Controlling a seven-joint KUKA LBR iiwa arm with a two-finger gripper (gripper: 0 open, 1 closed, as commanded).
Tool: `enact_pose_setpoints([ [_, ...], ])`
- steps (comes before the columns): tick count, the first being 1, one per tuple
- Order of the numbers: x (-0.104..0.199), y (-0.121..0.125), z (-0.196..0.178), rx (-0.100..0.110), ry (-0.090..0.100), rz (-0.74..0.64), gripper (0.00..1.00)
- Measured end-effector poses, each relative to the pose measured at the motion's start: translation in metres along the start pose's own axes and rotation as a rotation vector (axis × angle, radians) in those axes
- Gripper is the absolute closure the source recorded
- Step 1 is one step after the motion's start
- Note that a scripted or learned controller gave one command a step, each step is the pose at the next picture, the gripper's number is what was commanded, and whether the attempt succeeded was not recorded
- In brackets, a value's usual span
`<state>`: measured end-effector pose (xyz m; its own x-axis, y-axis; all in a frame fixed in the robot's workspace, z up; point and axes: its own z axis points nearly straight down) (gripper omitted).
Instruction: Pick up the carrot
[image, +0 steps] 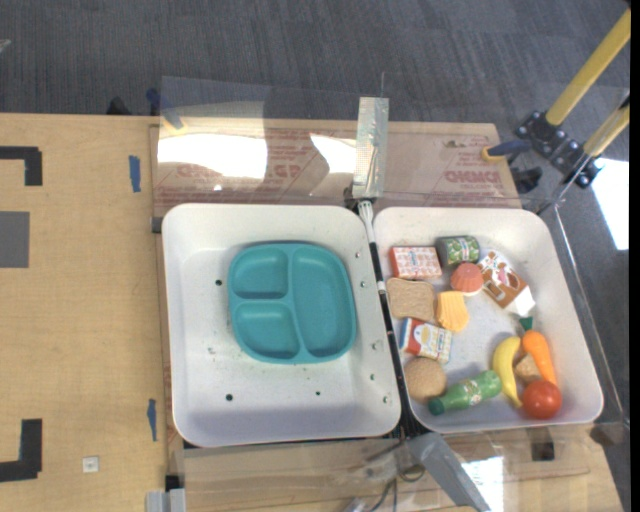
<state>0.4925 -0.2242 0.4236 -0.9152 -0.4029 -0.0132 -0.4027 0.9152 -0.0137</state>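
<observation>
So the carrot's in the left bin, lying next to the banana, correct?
Not quite. The camera view shows the carrot in the right bin, lying next to the banana. The left bin holds the teal divided plate.

The carrot (539, 356) is hemmed by banana (507, 366) left, tomato (541, 398) near; its right side lies open toward the bin wall (578, 330).

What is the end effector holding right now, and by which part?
Nothing is held: the carrot lies in the right bin between the banana and tomato, with nothing gripping it.
</observation>
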Motion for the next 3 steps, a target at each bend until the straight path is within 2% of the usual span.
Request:
enact_pose_setpoints([
  [1,-0.002,0.0,-0.007,-0.003,-0.003,0.001,1.0],
  [3,-0.007,-0.001,-0.031,0.01,-0.02,0.005,1.0],
])
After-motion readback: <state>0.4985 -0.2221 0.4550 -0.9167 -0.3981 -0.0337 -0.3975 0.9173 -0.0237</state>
